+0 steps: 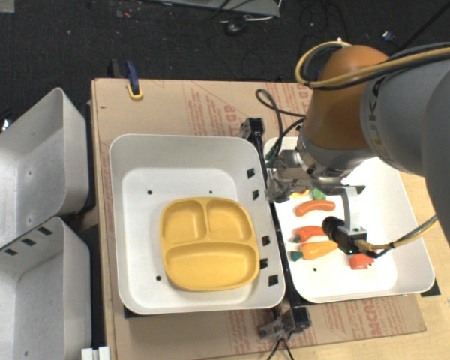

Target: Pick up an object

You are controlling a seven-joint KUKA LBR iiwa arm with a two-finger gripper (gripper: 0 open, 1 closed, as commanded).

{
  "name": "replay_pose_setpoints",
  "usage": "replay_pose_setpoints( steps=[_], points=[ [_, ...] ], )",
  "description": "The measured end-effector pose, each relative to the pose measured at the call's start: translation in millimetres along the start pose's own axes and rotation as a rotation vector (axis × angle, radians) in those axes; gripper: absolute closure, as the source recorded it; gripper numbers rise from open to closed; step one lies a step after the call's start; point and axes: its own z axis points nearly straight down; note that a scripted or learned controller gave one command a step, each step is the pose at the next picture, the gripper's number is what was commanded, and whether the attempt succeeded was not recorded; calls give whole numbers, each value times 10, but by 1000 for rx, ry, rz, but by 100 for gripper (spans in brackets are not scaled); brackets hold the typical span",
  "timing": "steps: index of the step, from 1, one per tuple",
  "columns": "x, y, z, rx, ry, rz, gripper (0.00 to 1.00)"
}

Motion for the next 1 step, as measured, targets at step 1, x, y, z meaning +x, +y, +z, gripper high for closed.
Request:
replay_pose_setpoints(
  steps=[1],
  points=[
    [467, 199, -86, -3, 0, 0, 100]
  ],
)
